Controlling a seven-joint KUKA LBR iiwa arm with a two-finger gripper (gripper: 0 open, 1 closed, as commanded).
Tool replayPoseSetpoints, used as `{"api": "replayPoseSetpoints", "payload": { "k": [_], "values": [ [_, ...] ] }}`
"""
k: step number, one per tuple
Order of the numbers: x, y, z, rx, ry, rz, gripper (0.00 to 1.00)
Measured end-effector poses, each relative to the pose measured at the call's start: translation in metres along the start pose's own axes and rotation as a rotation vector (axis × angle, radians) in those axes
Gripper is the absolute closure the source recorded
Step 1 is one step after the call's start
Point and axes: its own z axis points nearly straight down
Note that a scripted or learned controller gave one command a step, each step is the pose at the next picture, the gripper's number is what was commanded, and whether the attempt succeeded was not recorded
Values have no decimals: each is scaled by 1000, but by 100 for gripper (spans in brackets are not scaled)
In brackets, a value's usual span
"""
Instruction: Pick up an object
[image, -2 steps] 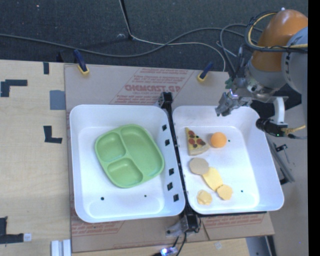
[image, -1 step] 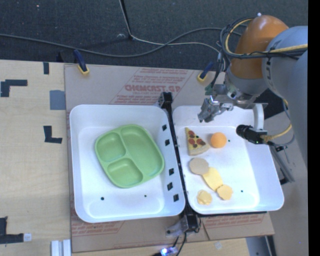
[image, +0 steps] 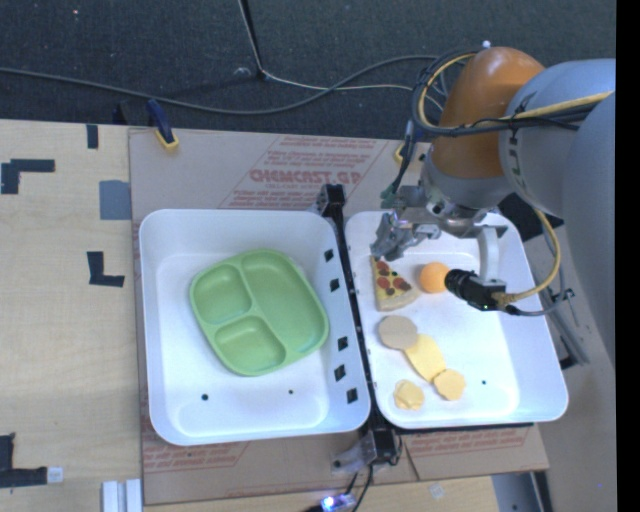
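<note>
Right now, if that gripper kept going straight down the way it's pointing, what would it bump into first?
Most likely the pizza slice: the gripper hangs over the right bin, tips aimed down just above the slice's upper end. Depth is hard to judge from here, so it might meet the bin floor beside the slice instead.

1. Pizza slice (image: 392, 284): a flat toy wedge with a tan crust and red toppings, lying in the right bin (image: 520, 390) near its upper left, point towards the bin's far wall.
2. Orange ball (image: 432, 277): round, resting just right of the pizza slice.
3. Tan disc (image: 397, 331): a flat, round beige piece, just below the pizza slice.
4. Yellow piece (image: 426, 355): pale and flat, touching the tan disc's lower right edge.
5. Orange-yellow piece (image: 449, 384): small, just below that.
6. Small yellow lump (image: 408, 395): nearest the bin's front wall.
</note>
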Motion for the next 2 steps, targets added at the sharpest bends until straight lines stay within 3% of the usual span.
{"api": "replayPoseSetpoints", "payload": {
  "k": [2],
  "values": [
    [109, -23, -13, -3, 0, -2, 100]
  ]
}}
